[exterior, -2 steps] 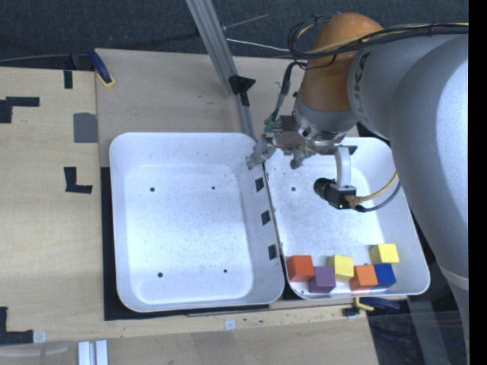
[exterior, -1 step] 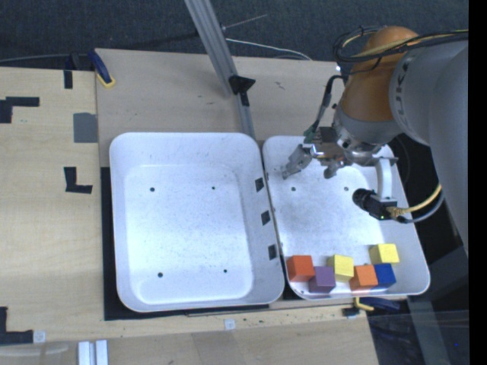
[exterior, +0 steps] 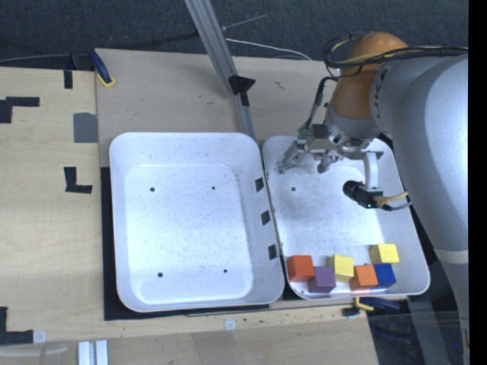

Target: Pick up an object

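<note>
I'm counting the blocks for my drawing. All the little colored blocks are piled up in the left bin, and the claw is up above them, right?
Not quite. The camera view shows the colored blocks sitting along the near edge of the right bin, not the left bin. The rest holds: the claw is up above them, at that bin's far end.

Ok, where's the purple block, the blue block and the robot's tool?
Purple block [exterior: 325, 278], camera view, on its top face.
Blue block [exterior: 386, 275], camera view, on its visible top, beside the orange one.
Tool [exterior: 303, 161], camera view, midway between its fingertips, over the right bin's far end.
</note>
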`<state>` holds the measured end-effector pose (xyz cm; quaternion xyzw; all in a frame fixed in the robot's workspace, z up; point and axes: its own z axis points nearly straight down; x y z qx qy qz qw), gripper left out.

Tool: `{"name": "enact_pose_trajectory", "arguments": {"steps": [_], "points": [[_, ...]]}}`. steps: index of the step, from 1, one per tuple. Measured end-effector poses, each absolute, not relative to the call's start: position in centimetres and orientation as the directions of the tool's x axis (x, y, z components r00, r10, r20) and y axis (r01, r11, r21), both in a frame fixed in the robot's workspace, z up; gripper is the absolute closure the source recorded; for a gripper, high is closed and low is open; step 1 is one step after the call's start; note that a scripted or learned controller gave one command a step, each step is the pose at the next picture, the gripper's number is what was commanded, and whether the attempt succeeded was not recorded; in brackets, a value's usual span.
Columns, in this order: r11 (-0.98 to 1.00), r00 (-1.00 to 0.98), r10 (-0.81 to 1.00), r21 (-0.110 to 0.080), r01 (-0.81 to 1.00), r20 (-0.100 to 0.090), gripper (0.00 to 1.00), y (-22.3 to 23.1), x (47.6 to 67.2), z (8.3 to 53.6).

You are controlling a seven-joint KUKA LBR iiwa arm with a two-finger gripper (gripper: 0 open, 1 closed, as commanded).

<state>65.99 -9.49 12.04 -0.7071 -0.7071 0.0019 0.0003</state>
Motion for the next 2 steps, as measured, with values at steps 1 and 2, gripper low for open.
{"name": "enact_pose_trajectory", "arguments": {"steps": [1,2], "points": [[-0.002,0.002,1.0,-0.008,1.0,0.001,0.0,-13.7,68.0,9.0],[0.008,-0.008,1.0,0.006,1.0,0.003,0.0,-4.5,64.1,19.8]]}}
